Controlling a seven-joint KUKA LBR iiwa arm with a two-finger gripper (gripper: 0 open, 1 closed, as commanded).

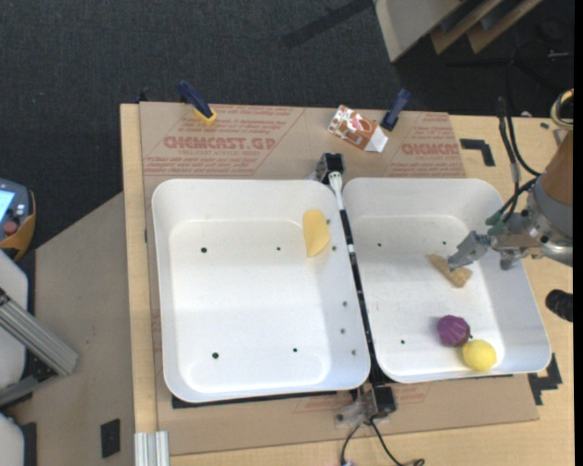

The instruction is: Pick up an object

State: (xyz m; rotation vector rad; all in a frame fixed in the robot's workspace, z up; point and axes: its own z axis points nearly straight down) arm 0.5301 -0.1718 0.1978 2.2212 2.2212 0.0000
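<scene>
Floor: dark grey carpet (137, 45) surrounds the bench on the upper and left sides.
Bench top: a brown board (273, 136) printed with red lettering carries both bins; black corner marks sit at its right edge.
Clamps: two blue clamps (196, 100) (396, 107) grip the far edge of the board, one with a yellow tip.
Packet: a small red-and-white wrapper (357, 128) lies on the board just beyond the right bin.
Left bin (237, 364): shallow, white, with small dark dots on its floor; a pale yellow banana-like piece (315, 233) lies near its upper right corner, close to the divide.
Right bin (401, 227): shallow, white, touching the left bin along a black seam with fittings at both ends.
Tan block (453, 269): a small brownish object on the right bin's floor, toward its right half.
Purple object (453, 329): round, near the right bin's lower right corner.
Yellow ball (479, 354): just beside the purple object, nearer the bin's front rim.
Gripper (462, 256): reaches in from the right, low over the right bin, fingertips at the tan block.
Jaws: whether they are released or clenched on the block cannot be told from this angle.
Arm (560, 196): grey, at the right edge, with dark cables running alongside.
Left edge: pale metal framing (32, 332) and a partly seen blue and orange item (14, 218).
Top right: beige and wooden shapes (455, 27) above the bench.
</scene>
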